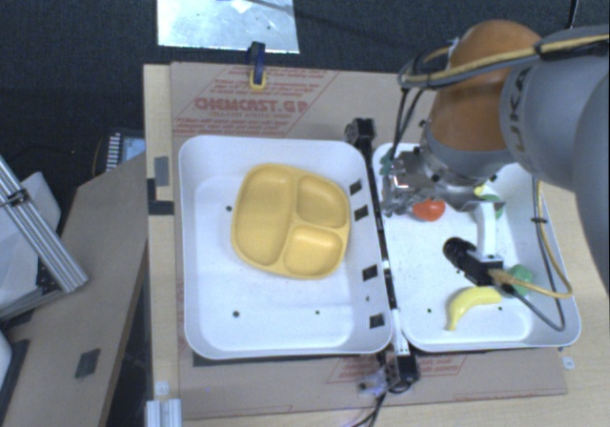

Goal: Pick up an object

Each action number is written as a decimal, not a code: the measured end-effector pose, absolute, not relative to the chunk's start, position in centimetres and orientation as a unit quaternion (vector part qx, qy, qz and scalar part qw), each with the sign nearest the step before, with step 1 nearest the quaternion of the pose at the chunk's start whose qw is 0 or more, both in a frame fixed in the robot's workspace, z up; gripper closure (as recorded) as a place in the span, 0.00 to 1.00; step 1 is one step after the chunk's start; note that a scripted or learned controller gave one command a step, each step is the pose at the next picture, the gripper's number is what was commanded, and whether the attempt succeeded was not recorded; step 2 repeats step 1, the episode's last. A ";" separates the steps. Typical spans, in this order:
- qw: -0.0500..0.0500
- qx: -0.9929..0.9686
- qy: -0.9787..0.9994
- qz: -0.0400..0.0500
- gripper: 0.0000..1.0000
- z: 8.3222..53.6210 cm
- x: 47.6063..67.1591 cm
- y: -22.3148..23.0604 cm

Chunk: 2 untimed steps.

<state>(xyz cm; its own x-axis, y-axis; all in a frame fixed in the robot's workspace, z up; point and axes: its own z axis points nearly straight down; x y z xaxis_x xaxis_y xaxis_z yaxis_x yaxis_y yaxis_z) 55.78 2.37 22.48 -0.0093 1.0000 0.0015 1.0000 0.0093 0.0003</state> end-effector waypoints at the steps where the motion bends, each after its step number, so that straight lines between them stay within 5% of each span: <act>1: 0.001 -0.704 -0.710 -0.001 1.00 21.6 55.7 7.3; 2: 0.001 -0.704 -0.710 -0.001 1.00 21.6 55.7 7.3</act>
